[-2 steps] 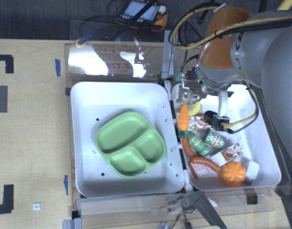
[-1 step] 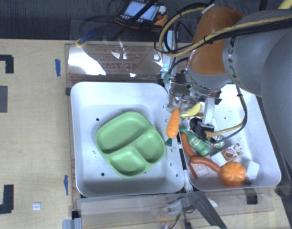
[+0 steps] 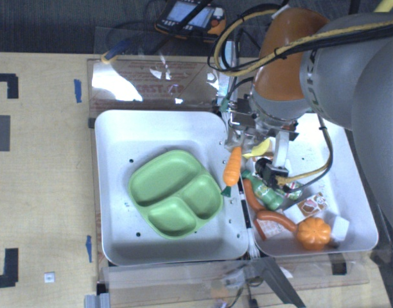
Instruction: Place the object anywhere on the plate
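My end effector hangs above the inner wall of the right bin, and a toy carrot hangs from it; the carrot's upper end sits up between my fingers, so I count it as held. Its long axis runs nearly vertical in the view, tilted a little: the broad orange end is up toward my wrist, and the lower end, which carries a small green tip, points down and slightly left, toward the seam between the two bins. The carrot is smooth, tapered and matte orange, like moulded plastic.

Relative to the green plate, the carrot is just off its right edge, near but not over it. The plate lies in the left bin, turned at an angle; it is a rounded, glossy plastic dish divided into three compartments (one large, two smaller).

Right of the plate, in the right bin, lies a cluster of toy food: a yellow piece just beside my fingers, a dark green item, a reddish sausage shape, a ribbed orange pumpkin and a small printed packet. Both bins are shallow, white and smooth, set on the pale wooden worktop.
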Action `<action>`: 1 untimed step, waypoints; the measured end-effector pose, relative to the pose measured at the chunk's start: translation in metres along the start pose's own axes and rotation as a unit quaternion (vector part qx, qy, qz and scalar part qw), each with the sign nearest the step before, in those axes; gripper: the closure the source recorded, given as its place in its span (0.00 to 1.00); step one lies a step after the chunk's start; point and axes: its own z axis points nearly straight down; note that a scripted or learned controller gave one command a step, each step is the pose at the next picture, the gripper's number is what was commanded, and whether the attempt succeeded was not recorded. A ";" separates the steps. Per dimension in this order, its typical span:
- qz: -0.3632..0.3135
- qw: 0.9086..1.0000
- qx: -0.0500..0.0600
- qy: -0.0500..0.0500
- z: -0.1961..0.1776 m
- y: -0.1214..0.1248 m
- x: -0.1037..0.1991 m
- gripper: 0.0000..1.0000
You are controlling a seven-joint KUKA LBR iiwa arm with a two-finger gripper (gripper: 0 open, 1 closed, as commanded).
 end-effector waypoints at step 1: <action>-0.013 1.000 -0.003 0.000 -0.046 -0.013 0.007 0.00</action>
